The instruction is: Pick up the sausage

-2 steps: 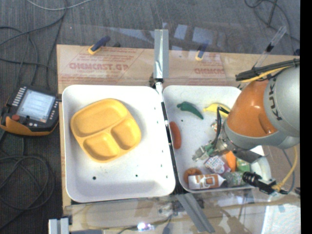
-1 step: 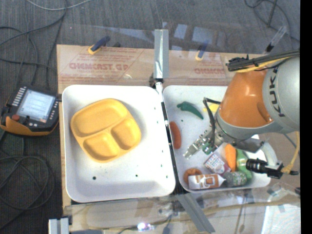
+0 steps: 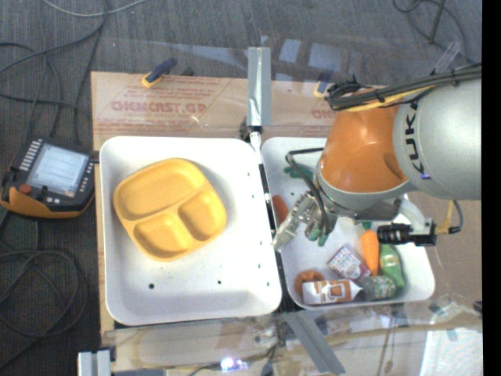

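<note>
Pendant (image 3: 48,180) with a lit screen lies on the floor at the far left. Next comes the left bin (image 3: 141,288), and in it a yellow tray (image 3: 171,207) with three compartments. In the right bin (image 3: 419,284) the sausage (image 3: 279,207) – reddish, small – lies near the left wall, just beside the gripper (image 3: 301,219). I cannot tell how the gripper is set; it hangs low over this bin. Further right are a wrapped packet (image 3: 347,262), a carrot (image 3: 369,251) and a green bottle (image 3: 390,265) – all close together
</note>
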